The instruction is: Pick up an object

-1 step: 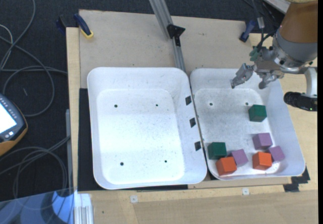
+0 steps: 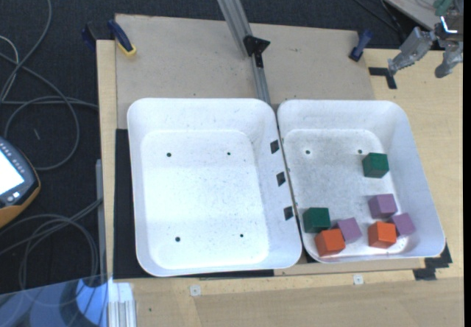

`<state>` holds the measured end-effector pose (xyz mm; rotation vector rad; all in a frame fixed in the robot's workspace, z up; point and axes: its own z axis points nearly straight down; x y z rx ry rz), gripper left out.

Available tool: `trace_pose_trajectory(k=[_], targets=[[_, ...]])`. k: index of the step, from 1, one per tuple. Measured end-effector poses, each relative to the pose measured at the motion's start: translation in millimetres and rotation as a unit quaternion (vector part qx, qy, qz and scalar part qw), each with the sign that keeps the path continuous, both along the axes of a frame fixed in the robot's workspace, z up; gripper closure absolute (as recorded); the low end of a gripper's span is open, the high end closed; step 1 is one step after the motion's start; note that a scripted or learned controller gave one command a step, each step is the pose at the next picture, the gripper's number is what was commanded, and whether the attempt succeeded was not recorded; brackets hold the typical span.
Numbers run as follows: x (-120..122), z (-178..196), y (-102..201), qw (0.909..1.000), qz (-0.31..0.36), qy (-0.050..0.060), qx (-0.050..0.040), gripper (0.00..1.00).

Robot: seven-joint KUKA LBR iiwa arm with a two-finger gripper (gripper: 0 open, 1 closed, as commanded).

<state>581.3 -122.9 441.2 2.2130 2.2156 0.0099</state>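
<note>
The right bin (image 2: 412,143) holds several small blocks. One green block (image 2: 375,164) lies alone toward its right side. Along the near edge sit another green block (image 2: 317,219), two orange blocks (image 2: 330,241) (image 2: 382,233) and three purple blocks (image 2: 382,205) (image 2: 349,229) (image 2: 403,224). My gripper (image 2: 427,60) hovers at the upper right, past the right bin's far corner and well away from the blocks. Its two fingers (image 2: 407,54) are spread apart with nothing between them.
The left bin (image 2: 147,171) lies beside the right one on the wooden bench. A slanted metal pole (image 2: 235,12) comes down to the gap between the bins. Blue clamps (image 2: 121,37) (image 2: 360,46) grip the board's far edge. Cables lie on the dark floor at the left.
</note>
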Motion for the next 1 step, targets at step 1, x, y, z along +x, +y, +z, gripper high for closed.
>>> trace_pose_trajectory(k=[1], targets=[[5.2, 50.0, 66.6, 1.0000, 0.003, 0.001, 0.0017, 0.00]])
